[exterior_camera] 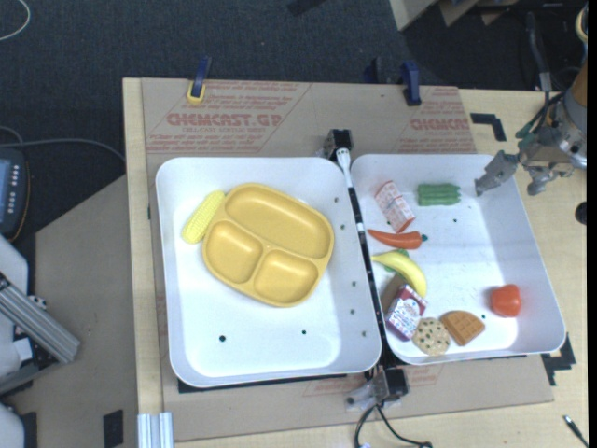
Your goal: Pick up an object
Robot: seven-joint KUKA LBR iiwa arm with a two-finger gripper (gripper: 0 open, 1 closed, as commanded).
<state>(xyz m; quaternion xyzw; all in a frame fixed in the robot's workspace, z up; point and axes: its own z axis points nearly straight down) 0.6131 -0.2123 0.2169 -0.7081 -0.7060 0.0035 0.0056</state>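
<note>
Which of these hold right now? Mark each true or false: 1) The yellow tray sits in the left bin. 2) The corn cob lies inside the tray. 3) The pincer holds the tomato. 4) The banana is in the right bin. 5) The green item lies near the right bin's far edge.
1) True: the yellow tray sits in the left bin.
2) False: the corn cob lies beside the tray's left edge, on the bin floor.
3) False: the pincer has nothing between its fingers; the tomato lies apart.
4) True: the banana is in the right bin.
5) True: the green item lies there.
</note>
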